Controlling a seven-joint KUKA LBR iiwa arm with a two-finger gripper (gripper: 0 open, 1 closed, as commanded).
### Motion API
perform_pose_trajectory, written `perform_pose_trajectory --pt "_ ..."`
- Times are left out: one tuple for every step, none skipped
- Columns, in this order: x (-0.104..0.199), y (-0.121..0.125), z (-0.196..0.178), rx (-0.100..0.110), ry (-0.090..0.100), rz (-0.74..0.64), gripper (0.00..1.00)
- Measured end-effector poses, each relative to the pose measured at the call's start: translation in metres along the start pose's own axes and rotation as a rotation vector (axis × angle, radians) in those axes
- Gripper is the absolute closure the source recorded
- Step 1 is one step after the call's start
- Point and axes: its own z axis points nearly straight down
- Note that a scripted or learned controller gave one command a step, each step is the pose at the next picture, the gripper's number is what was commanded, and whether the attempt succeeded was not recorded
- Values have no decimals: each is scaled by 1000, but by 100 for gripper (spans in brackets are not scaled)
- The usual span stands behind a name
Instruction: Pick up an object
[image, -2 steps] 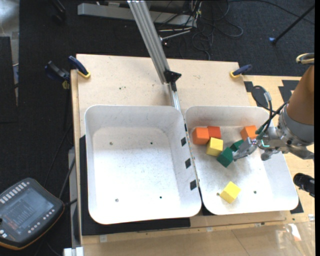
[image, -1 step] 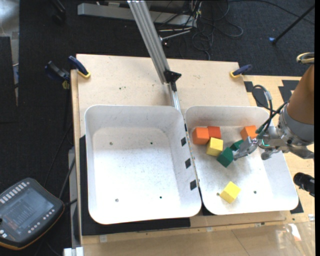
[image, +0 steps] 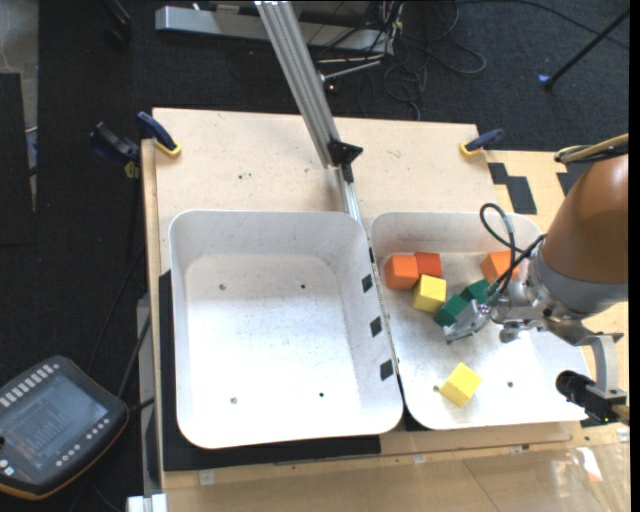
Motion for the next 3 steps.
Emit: perform_pose_trajectory --pt "4 4 45 0 0 0 0" --pt "0 12 97 0 0 0 0" --pt "0 14 85 -6 -1 0 100"
